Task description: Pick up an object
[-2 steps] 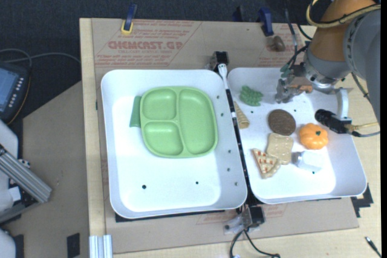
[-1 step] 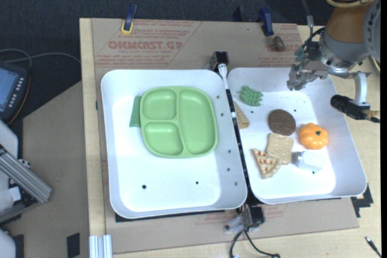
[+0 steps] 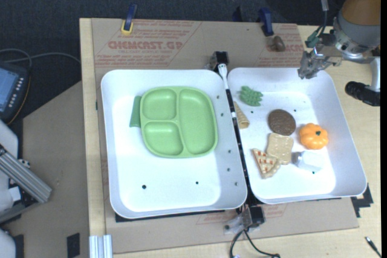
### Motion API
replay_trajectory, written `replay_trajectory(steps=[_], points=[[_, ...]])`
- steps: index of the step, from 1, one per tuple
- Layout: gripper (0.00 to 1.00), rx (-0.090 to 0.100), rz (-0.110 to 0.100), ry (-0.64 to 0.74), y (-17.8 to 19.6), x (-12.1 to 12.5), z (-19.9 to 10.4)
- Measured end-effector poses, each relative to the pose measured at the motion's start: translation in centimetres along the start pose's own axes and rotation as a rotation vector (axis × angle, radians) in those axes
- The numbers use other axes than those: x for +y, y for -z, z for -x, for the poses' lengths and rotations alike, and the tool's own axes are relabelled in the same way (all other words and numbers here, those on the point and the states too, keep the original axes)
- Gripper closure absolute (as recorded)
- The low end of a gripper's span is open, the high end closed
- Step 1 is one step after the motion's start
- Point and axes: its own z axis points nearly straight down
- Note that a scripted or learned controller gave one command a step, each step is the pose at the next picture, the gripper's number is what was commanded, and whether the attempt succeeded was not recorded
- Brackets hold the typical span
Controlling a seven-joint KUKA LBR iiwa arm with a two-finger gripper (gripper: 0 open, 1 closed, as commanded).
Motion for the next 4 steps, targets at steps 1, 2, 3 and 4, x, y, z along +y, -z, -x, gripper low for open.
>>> replay_trajectory(steps=[1,2,3,4], points=[[1.0,0.001,-0.001,0.0,1.9,0.1,0.0],[1.0,0.004,-0.01,0.001,3.0,-3.9,-3.2],[1.0,0.005,-0.011,0.003,3.4,-7.8,-7.0],[1.0,0.005,-0.014,-0.001,1.8,-12.9,-9.2]])
